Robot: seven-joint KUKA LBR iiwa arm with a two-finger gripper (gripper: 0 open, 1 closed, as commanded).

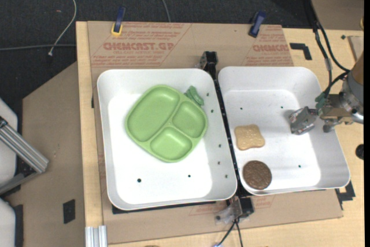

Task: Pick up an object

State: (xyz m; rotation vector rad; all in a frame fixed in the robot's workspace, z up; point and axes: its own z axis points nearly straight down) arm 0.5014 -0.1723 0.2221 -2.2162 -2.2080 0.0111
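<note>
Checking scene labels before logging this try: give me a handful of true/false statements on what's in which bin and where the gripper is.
1. The green divided plate lies in the left bin. True.
2. The toast slice and the brown cookie sit in the left bin. False: both are in the right bin.
3. The gripper is over the right bin. True.
4. The cookie lies on the plate. False: it rests near the right bin's front edge.
5. The gripper is touching the toast. False: it is apart from it, to the right.
</note>
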